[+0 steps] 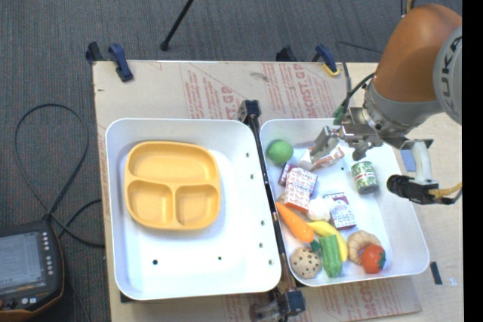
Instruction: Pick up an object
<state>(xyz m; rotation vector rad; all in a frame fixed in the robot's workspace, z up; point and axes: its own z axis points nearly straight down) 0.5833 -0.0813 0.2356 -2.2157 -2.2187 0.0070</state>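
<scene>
Where the jaws (329, 149) hang over the right bin (404, 219), a small packet (330, 157) sits clenched between them (green ball (280, 151) nearby).

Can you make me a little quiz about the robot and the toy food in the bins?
1. True or false: the yellow tray sits in the same bin as the carrot.
2. Which is nearest the gripper? A) tomato B) cookie C) green ball
3. What colour label does the small can have?

Key: 1 false, the tray is in the left bin and the carrot in the right bin. 2 C. 3 green.
</scene>
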